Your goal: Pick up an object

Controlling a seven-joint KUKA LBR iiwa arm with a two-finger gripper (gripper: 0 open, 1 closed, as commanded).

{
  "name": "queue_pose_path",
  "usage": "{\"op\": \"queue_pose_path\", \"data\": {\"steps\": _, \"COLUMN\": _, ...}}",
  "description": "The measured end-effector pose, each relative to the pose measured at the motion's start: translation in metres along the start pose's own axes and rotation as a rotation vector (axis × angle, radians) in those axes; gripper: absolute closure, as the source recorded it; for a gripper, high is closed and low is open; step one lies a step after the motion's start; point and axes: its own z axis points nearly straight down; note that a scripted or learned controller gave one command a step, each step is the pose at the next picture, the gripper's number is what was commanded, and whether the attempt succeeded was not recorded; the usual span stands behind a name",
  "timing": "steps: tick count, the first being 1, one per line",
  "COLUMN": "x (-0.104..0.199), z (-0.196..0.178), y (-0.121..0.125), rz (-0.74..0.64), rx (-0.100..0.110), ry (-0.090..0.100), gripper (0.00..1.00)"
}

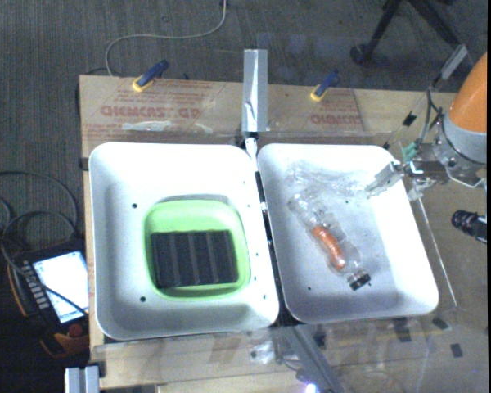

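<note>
My gripper [393, 174] hangs at the upper right corner of the right bin [409, 289], just over its rim, reaching in from the right. Whether it is spread or pressed together I cannot tell at this slant, and I see nothing caught in it. I judge the pick as not yet done; the whole of it is left: move over a thing, come down, close and lift.

Just beside my gripper, toward the middle of the bin, lies a crumpled piece of clear plastic wrap [323, 180]. Below it, lying flat on the bin floor and slanting down toward the lower right, is a clear plastic bottle [327, 237] with something orange inside it and a dark cap at its lower end. It looks like the likeliest thing for me to take, though clear and hard to make out against the white.

Across the divider, the left bin [114, 187] holds a green tray [196, 246] with dark ribbed slots, sitting flat near the middle.

Behind the bins the tabletop carries a brown board [188, 105] with faded red printing, upside down from here and too washed out to read. Two blue and yellow clamps [150, 75] pin its far edge.
</note>
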Motion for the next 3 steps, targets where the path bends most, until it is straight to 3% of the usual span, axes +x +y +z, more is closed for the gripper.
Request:
{"op": "queue_pose_path", "data": {"steps": 1, "x": 0.033, "z": 0.132, "y": 0.0, "rz": -0.06, "rx": -0.004, "ry": -0.002, "gripper": 0.0}}
{"op": "queue_pose_path", "data": {"steps": 2, "x": 0.03, "z": 0.135, "y": 0.064, "rz": -0.102, "rx": -0.014, "ry": -0.006, "gripper": 0.0}}
{"op": "queue_pose_path", "data": {"steps": 3, "x": 0.03, "z": 0.091, "y": 0.092, "rz": 0.054, "rx": 0.019, "ry": 0.0, "gripper": 0.0}}
